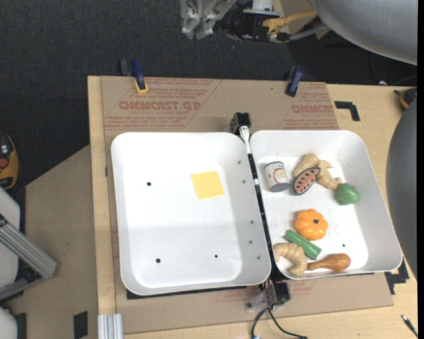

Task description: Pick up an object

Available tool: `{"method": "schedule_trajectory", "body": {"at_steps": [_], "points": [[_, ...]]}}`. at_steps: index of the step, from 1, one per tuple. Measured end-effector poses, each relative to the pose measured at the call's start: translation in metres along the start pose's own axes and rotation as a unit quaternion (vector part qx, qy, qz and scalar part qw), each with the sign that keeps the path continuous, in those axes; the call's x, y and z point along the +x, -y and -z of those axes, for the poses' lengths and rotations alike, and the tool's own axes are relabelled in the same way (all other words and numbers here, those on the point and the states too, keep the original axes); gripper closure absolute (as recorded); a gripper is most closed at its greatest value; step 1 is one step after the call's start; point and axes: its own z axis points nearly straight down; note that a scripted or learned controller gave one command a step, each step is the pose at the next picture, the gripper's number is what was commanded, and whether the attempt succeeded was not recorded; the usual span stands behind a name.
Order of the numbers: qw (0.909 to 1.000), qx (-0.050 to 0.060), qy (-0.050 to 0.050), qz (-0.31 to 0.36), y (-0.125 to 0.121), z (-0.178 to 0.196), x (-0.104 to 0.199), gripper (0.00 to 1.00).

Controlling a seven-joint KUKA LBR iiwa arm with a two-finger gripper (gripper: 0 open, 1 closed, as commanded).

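One gripper [201, 18], mine, hangs at the top edge of the camera view over the dark floor, beyond the far edge of the bench. It is blurred against cables and fittings, and I cannot tell whether it is released or clenched. Nearest to it, just down the picture, are two blue clamps [140, 76] on the far edge of a brown board [165, 104] printed with red lettering. Farther down from my gripper lies the left bin [132, 198], holding a flat yellow square [207, 185] almost straight below me in the picture. Down and to the right of my gripper sits the right bin [371, 225], touching the left one along a black hinge strip. The things I could pick up are all well apart from my gripper. In the right bin, closest to me is a small can [275, 175] on its side by the dividing edge. Beside it a watermelon slice [305, 180] leans against a knobbly tan piece [311, 163], and a green toy [346, 194] lies just to their right. Farther from me sit an orange pumpkin [311, 224] and a green pod [303, 243]. Farthest, near the bin's front wall, are a tan croissant [290, 255] and a brown drumstick [328, 263].
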Motion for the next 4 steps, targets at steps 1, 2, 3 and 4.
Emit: {"method": "schedule_trajectory", "body": {"at_steps": [1, 2, 3, 4], "points": [[0.9998, 0.017, 0.005, -0.002, 0.001, -0.140, -0.001, 1.00], [1.0000, 0.002, 0.000, 0.000, -0.003, 0.003, 0.000, 1.00], [0.9998, 0.018, 0.005, -0.002, 0.030, -0.125, -0.001, 1.00], [0.9998, 0.018, 0.006, -0.002, 0.004, -0.256, -0.003, 1.00]]}}
